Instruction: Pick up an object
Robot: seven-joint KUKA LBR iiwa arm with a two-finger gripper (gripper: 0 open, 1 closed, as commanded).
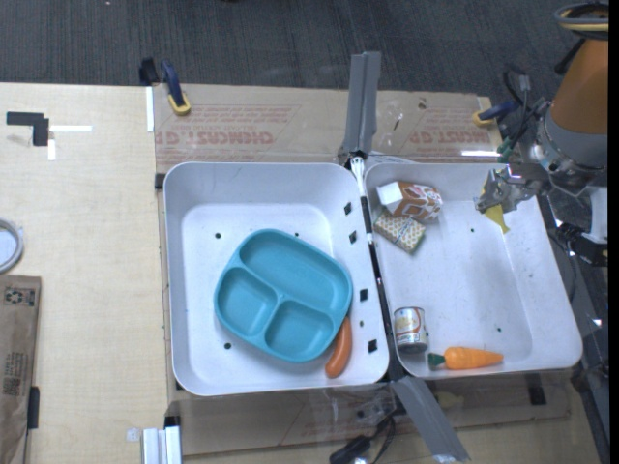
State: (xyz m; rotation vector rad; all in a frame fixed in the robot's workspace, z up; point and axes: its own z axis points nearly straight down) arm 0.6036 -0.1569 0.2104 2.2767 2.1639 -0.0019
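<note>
From the camera above, the hand [499, 199] hangs at the far right rim of the right bin [542, 288], with something small and yellow at its tip; whether its fingers are spread or pressed together cannot be told. Just to its left, inside that bin's far corner, a crumpled snack packet [414, 202] lies against a patterned pouch [398, 231]. Nearer the camera than the hand, a small can [410, 327] and a toy carrot [468, 359] lie along the near wall. Well to the hand's left, the left bin [193, 220] holds a blue divided plate [282, 296] with an orange sausage [338, 347] touching its near edge. Both bins sit on a pale wooden worktop [77, 259] with a cardboard sheet [251, 124] behind them, and dark carpet [290, 17] beyond.
</note>
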